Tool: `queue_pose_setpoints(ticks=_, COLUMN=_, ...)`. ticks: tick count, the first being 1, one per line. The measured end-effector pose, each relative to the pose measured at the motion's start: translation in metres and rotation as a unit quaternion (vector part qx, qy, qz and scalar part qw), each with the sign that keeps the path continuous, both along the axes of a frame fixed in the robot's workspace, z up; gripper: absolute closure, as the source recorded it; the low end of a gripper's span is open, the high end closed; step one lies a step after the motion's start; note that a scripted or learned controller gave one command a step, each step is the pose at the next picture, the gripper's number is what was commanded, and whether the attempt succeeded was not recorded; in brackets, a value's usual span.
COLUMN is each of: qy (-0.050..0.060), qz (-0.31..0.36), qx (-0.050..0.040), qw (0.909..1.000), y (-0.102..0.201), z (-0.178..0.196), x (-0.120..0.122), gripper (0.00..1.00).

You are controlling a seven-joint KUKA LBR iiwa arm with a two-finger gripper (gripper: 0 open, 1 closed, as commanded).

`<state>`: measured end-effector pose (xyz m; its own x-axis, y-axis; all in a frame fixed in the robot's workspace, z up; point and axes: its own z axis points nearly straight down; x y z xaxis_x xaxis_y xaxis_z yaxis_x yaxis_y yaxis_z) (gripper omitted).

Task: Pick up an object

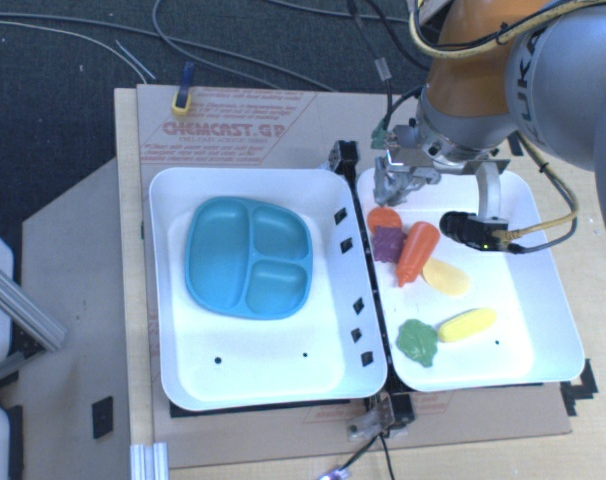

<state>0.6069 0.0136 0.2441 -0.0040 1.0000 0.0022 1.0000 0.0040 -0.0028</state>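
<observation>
**Operator:** Dark carpet with loose cables runs round the bench, which carries a sheet of printed cardboard and two white bins side by side. From my one overhead camera, the left bin holds a blue divided plate and nothing else I can make out.

**Colleague:** And the right one?

**Operator:** The right bin has all the toy food, bunched toward its left half. I see an orange carrot lying at a slant, a purple piece touching its left side, a small red-orange piece just above that, a pale yellow piece below the carrot, a yellow piece nearer the front, and a green broccoli-like piece beside it.

**Colleague:** Where's the tool?

**Operator:** The gripper hangs near the back left corner of the right bin, right above the red-orange piece. I can't tell how wide it is set from this angle, and I see nothing held in it.

**Colleague:** So which step are we in?

**Operator:** I'd judge it the approach, before any grasp. The next move calls for a straight descent onto one piece; the red-orange one looks closest, but the purple piece and the bin divider crowd it, so the fingers need room either side.
</observation>
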Motion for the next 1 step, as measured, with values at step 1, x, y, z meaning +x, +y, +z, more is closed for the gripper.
queue_pose_setpoints(ticks=1, qy=0.0, qz=0.001, qx=0.0003, qw=1.0, y=0.0468, z=0.0013, x=-0.0177, gripper=1.0)
